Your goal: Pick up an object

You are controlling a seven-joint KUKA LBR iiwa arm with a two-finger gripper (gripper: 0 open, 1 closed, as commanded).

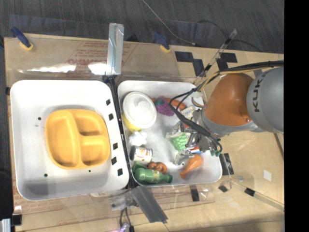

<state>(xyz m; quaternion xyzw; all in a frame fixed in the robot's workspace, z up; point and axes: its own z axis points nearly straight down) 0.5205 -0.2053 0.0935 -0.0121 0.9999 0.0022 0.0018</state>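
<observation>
On the cardboard-covered bench (145, 57) we see two white bins. The gripper (186, 151) hangs low in the right bin (212, 175), just above an orange carrot (192, 164) near its front wall; its grip is hidden from us.

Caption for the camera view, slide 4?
KUKA arm reaches into the cluttered right bin; yellow tray sits in left bin.

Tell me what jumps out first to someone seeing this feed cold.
The big yellow divided plastic tray sits alone in the left white bin, bright against it. The grey arm with its orange band comes in from the right over the right white bin, its gripper low among clutter: a white round lidded bowl at the far left, a green plastic bottle along the near edge and an orange carrot-shaped toy beside the gripper.
</observation>
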